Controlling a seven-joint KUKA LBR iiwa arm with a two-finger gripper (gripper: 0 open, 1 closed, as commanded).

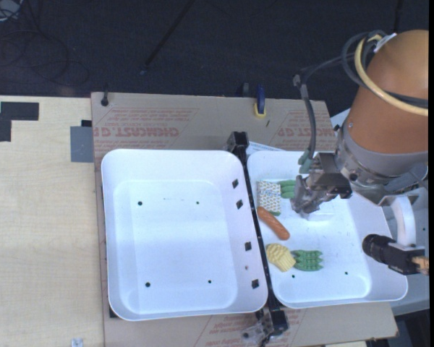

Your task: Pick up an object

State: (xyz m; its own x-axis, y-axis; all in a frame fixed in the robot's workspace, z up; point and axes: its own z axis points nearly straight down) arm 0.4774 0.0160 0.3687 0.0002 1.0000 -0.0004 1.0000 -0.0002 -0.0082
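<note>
While arm [387, 107] hangs over right bin [347, 280], grip unclear.

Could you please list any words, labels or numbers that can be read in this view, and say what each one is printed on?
Red lettering on the cardboard sheet beyond the left bin: upside down, too blurred to read with confidence.
A second red print on that sheet near the blue clip: partly hidden, unreadable.
Faint red print on the cardboard's near edge: unreadable.
No other text is readable.
</note>
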